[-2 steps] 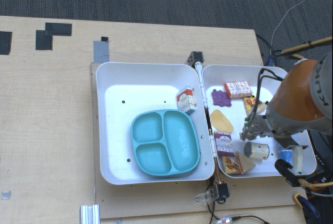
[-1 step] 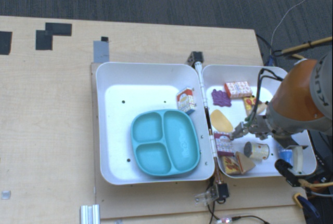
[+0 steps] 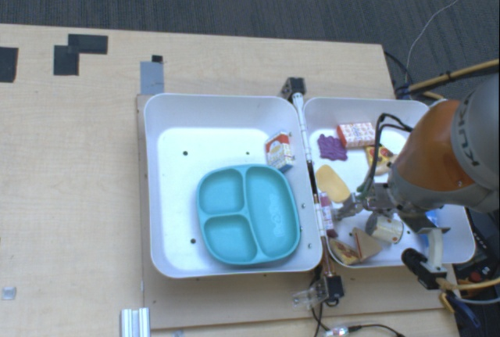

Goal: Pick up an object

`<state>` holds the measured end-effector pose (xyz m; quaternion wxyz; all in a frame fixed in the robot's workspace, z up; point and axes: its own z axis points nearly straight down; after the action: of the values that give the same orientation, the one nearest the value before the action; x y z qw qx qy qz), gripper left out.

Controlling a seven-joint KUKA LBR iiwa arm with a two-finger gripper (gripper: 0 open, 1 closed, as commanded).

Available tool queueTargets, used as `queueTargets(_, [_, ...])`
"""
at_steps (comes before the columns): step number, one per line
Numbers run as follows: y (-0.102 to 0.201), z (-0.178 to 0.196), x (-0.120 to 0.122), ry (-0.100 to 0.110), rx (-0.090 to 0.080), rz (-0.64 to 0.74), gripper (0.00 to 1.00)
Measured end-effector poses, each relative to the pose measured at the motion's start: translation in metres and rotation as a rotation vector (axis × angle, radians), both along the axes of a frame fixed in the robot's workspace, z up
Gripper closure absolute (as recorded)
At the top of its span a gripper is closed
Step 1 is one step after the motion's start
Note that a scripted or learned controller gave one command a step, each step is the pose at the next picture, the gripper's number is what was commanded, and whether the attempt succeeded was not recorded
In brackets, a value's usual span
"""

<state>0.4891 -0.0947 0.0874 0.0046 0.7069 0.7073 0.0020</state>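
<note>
My gripper (image 3: 366, 220) hangs low over the front part of the right bin (image 3: 312, 112), under the grey and orange wrist. Just left of it lies a yellow oval piece (image 3: 333, 183). A tan and brown item (image 3: 355, 247) sits right below the gripper at the bin's front wall. Further back lie a purple bunch of grapes (image 3: 331, 146) and a pink box (image 3: 355, 132). The arm covers the right half of this bin.
The left bin (image 3: 156, 171) holds a teal divided plate (image 3: 248, 212) and a small white and red carton (image 3: 280, 150) near its right wall. A black clamp (image 3: 294, 85) sits at the back where the bins meet. Cables run along the bench's right edge.
</note>
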Motion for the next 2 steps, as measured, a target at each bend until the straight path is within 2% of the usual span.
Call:
queueTargets(1, [0.0005,0.0116,0.0024,-0.006,0.000,0.001,1.00])
queueTargets(2, [0.0006,0.0115,0.0023,-0.006,0.001,0.001,0.00])
